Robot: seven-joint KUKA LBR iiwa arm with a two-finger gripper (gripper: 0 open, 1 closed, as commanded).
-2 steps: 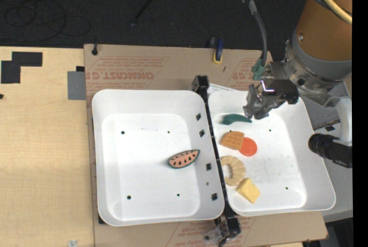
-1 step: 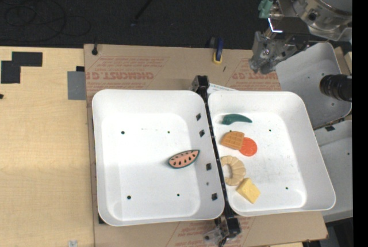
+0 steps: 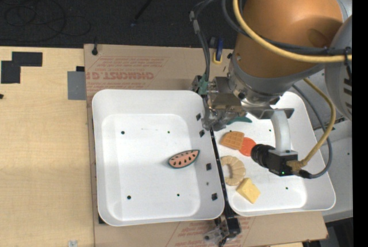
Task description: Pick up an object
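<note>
A watermelon slice [image 3: 184, 158] lies in the left bin [image 3: 132, 119], toward its right side. In the right bin [image 3: 313, 194] sit a tan waffle piece [image 3: 232, 139], an orange-red piece [image 3: 248, 147], a pale ridged ring-shaped piece [image 3: 234, 170] and a yellow cheese wedge [image 3: 248, 190]. My gripper [image 3: 217, 110] hangs over the rim between the two bins, at the right bin's far left corner, just above the waffle. A small teal shape [image 3: 240, 120] peeks out beneath it; whether it is held cannot be told.
The bins stand on brown cardboard [image 3: 144, 70] on a pale wooden bench [image 3: 40, 142]. The bulky orange wrist [image 3: 287, 15] hides the right bin's far part. A dark floor with cables lies beyond the bench.
</note>
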